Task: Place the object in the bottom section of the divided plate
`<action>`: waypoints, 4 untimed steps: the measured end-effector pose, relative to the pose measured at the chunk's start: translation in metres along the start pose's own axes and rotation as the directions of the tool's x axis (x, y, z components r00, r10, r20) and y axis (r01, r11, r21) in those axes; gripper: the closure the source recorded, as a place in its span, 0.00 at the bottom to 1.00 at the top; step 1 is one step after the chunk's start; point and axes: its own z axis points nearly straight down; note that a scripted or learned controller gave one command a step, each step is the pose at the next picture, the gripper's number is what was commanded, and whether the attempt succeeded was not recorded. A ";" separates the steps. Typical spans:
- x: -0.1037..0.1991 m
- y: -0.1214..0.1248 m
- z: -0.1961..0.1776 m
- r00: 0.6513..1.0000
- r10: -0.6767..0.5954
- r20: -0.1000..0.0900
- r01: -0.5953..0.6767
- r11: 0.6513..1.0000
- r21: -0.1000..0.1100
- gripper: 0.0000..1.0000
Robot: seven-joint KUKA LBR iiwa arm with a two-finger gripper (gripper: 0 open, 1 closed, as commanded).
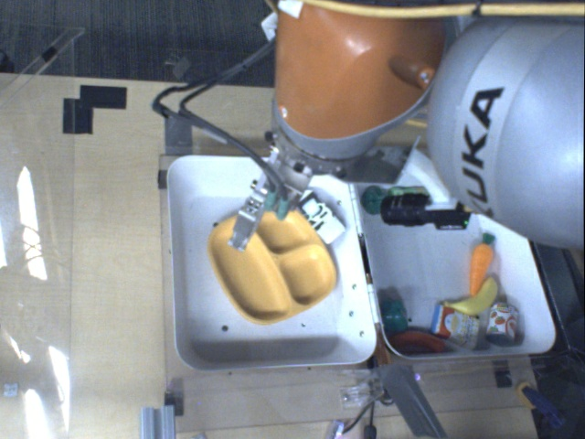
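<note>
The arm (366, 53) reached in over the left bin (183, 273), and its gripper (256, 216) hung above the upper left part of the yellow plate (274, 268). One metal finger (244, 227) showed pointing down at the plate's left section; whether the fingers were apart or closed I could not tell, and nothing could be seen between them. A small green bit (277, 207) sat close by the wrist (whether that was the object or part of the tool was unclear). So the object's place was uncertain; it did not plainly lie in any section of the plate.

The right bin (539, 337) held loose items: a carrot (481, 262), a banana (479, 298), a small carton (457, 323) and a teal cup (394, 315), any of which might yet be the object to move.

To do this step well, the gripper should, I judged, have been carried toward the plate's lower section, the lobe nearest the bin's bottom wall, rather than the left lobe it hovered over. It should have come low before any release, since the plate's ridges are rounded and a dropped thing could roll across a divider. The main risk was letting go over the wrong compartment, or nudging the plate with the finger, as it lay loose in the bin.
</note>
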 end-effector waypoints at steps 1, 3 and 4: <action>0.003 -0.003 0.031 0.959 -0.282 -0.001 0.282 0.959 0.001 0.00; -0.003 -0.027 0.062 0.844 -0.536 -0.002 0.536 0.844 0.001 0.00; -0.014 -0.042 0.109 0.726 -0.688 -0.003 0.688 0.726 0.000 0.00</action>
